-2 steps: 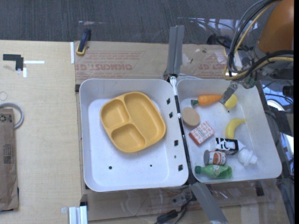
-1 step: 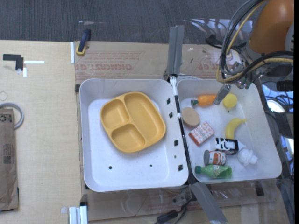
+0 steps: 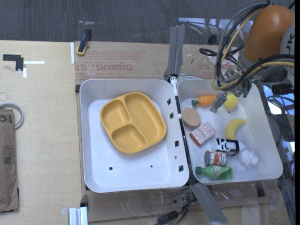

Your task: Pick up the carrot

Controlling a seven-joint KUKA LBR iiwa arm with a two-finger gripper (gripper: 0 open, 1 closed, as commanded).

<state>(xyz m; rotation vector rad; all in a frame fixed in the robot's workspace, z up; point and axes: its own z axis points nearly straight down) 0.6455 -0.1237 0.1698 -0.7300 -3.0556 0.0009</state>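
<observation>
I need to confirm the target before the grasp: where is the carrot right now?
The carrot lies near the far edge of the right bin, just left of the gripper and beyond the round tan piece.

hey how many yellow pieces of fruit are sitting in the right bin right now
2. A lemon lies near the right bin's back edge, close beside the tool, and a banana lies just in front of it. The arm's cables could hide another.

Two white bins side by side. At 9 o'clock, one yellow divided plate. At 3 o'clock — one carrot, one lemon, one banana, one green bottle, one small can.
</observation>
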